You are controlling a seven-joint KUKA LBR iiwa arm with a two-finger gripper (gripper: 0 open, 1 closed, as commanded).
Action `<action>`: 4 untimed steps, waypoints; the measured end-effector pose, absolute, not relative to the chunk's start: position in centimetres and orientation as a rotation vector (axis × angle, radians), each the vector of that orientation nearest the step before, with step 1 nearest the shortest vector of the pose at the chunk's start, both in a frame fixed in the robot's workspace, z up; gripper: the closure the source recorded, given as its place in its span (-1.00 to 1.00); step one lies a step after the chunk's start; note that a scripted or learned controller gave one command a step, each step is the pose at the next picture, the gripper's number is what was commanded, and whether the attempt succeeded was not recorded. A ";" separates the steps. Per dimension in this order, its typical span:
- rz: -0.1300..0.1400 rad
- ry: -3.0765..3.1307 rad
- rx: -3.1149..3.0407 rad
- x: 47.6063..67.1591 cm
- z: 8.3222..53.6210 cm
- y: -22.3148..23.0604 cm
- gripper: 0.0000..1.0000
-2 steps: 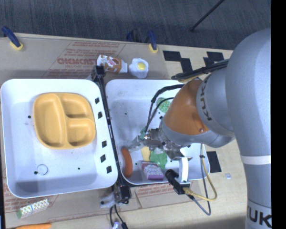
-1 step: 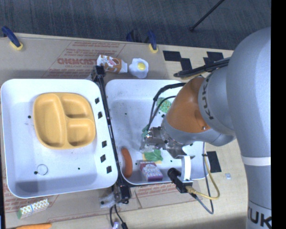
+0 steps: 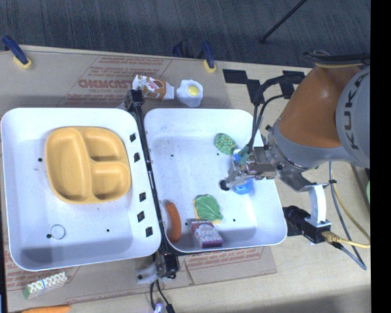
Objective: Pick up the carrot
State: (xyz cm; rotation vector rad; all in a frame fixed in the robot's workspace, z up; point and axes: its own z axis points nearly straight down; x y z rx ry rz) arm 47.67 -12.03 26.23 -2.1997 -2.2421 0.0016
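The carrot (image 3: 173, 221) is a short orange piece lying along the left wall of the right bin (image 3: 182, 126), near the bin's front corner. My gripper (image 3: 236, 178) hangs over the right side of that bin, well to the right of the carrot and a little farther back. It is above a small blue object (image 3: 244, 188). Nothing touches the carrot.
In the right bin lie a green leafy item (image 3: 208, 208), a green patterned item (image 3: 225, 142) and a small box (image 3: 207, 235) beside the carrot. The left bin (image 3: 19, 175) bears a yellow divided tray (image 3: 88, 163). Small items (image 3: 190, 92) stand behind the bins.
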 end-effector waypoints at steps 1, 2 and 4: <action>0.004 -2.098 -2.331 47.6 19.1 -3.9 1.00; 0.002 -2.312 -2.125 48.1 23.5 -12.0 1.00; 0.005 -2.152 -2.291 47.9 9.2 -9.9 -1.00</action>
